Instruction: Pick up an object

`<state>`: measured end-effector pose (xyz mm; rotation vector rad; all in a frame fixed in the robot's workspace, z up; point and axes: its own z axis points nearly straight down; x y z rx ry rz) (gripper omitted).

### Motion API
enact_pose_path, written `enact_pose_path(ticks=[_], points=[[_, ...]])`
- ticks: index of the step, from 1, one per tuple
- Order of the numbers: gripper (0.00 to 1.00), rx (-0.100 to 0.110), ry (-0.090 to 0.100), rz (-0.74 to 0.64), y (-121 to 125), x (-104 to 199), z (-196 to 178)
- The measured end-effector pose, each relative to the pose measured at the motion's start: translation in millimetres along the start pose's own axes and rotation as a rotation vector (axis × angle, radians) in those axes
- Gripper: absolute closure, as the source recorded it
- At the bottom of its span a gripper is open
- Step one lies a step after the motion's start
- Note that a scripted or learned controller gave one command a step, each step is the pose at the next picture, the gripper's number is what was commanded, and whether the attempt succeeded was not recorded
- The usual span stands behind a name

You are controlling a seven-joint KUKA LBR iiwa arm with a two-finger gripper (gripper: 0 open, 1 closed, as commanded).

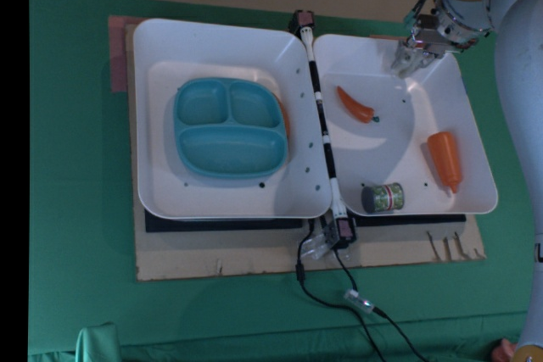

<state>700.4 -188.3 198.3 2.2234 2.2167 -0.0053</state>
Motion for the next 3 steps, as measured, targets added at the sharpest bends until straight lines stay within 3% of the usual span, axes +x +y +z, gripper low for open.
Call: enact_pose_path(ticks=[1, 2, 3], points=[[1.00, -0.007, 0.000, 0.000, 0, 1, -137], [1.00, -0.004, 0.000, 0.001, -8, 5, -94], [1.00, -0.004, 0.000, 0.001, -47, 0, -76]])
